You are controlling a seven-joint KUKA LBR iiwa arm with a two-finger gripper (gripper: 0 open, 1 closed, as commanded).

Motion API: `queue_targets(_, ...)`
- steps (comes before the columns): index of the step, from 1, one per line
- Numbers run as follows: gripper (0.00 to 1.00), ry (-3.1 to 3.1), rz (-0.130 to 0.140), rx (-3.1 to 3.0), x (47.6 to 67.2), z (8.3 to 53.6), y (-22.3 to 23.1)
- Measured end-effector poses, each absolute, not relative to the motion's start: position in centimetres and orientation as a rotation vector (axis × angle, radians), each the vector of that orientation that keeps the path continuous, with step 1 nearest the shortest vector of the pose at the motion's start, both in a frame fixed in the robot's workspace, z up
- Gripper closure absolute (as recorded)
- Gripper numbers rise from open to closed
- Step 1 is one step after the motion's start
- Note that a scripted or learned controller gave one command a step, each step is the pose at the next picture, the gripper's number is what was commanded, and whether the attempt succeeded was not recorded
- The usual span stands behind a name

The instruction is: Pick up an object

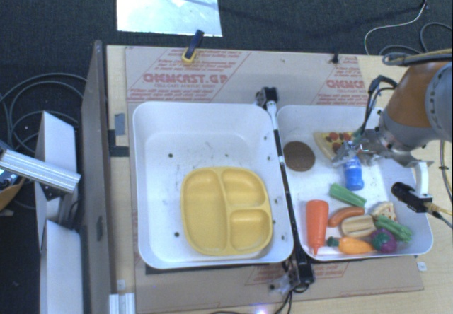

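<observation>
Camera view: gripper (352,158) sits low in the right bin (425,235), directly above a blue object (353,177). Cannot tell whether the fingers are apart or clamped. Left bin (156,121) holds 1 yellow tray (226,209).

I am working from a single fixed camera, mounted above the bench and looking down at a slant. It is framing both shallow white plastic bins: the left bin (152,164) is sitting near the middle of the frame, the right bin (425,235) toward the right side. The grey arm with its orange band (417,104) is entering from the right. The view is standing far enough back that dark carpeted floor (49,15) is showing beyond the bench.
</observation>
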State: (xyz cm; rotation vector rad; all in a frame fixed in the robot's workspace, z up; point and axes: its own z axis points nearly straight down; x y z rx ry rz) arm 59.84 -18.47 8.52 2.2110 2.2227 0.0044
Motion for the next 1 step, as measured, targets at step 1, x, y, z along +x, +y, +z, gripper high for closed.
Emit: queue_targets(1,1.0,2.224,0.005,2.211,59.7,9.57,-18.42)
